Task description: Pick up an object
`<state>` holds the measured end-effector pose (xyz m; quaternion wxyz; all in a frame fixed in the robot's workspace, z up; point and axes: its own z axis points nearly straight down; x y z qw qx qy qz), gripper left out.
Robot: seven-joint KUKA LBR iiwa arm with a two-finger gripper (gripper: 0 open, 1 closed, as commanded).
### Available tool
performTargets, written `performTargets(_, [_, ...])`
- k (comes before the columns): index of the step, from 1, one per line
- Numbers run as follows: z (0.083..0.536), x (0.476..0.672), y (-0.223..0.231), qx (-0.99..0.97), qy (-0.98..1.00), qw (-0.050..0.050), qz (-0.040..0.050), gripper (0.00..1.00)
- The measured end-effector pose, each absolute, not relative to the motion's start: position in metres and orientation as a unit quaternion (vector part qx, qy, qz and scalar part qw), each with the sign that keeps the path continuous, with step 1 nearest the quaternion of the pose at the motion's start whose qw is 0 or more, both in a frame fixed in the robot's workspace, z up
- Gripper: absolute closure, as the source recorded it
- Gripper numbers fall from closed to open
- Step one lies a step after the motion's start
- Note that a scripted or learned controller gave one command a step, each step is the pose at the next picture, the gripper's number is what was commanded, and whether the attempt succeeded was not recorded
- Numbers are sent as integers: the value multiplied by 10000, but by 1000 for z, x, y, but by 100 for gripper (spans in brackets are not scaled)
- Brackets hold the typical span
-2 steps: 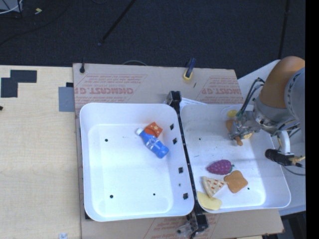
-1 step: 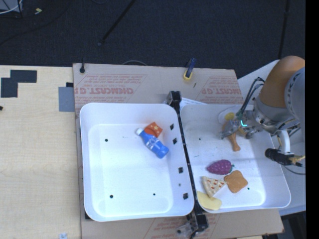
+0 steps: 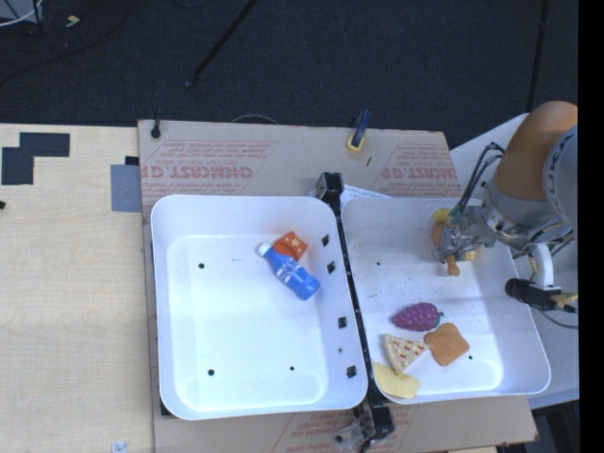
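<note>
Pincer (image 3: 453,253) nr yellow toy (image 3: 441,219).

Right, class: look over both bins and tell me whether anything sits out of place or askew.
One thing stands out: the pale yellow piece at the near end of the right bin lies on the rim, partly over the edge, rather than flat inside. The blue bottle in the left bin lies on its side, slanted.

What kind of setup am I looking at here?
Likely a robot-grasping test bench: two white bins on cardboard, toy food such as purple grapes, and the arm's hand over the right bin.
</note>
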<state>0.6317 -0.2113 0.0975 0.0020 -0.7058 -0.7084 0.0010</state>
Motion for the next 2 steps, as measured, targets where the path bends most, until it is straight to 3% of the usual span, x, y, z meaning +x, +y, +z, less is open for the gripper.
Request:
performTargets(1, [87,630,-211,-7063,-7079,19,12,100])
performTargets(2, [84,639,-212,-7060,-7081,129,67,100])
